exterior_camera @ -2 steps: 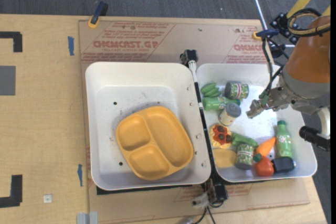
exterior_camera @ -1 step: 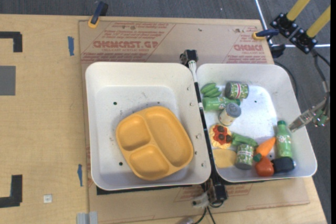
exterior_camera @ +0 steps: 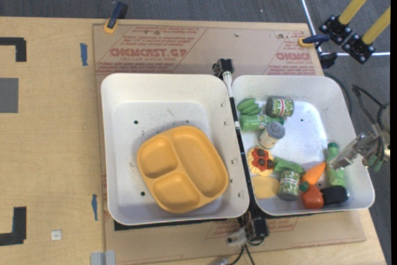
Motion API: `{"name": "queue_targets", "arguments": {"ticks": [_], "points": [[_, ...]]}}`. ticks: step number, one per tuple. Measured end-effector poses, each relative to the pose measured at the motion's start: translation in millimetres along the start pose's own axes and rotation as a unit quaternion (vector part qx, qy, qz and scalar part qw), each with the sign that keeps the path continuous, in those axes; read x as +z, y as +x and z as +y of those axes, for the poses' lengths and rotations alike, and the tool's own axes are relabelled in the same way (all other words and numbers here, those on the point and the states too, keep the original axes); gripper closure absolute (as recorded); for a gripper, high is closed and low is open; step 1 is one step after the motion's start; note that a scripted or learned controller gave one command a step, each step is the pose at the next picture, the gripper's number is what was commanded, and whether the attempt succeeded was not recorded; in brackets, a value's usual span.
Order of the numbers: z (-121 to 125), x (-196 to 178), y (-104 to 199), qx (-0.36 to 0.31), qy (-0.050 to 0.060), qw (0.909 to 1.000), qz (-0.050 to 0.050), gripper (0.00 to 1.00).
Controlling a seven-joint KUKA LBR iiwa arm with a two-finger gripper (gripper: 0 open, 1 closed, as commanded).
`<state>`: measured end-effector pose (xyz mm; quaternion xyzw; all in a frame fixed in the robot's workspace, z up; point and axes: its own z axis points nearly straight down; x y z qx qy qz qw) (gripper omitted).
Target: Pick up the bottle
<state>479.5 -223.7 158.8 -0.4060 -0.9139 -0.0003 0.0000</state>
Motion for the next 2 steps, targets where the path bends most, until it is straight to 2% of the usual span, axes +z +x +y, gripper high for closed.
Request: {"name": "queue_targets", "arguments": {"ticks": [1, 2], "points": [[10.9, 48.4, 11.1, -0.010, -0.001, 0.9999, -0.002, 1.00], [53.8, 1.3, 58.6, 0.034, -0.001, 0.9994, -0.002, 1.00]]}}
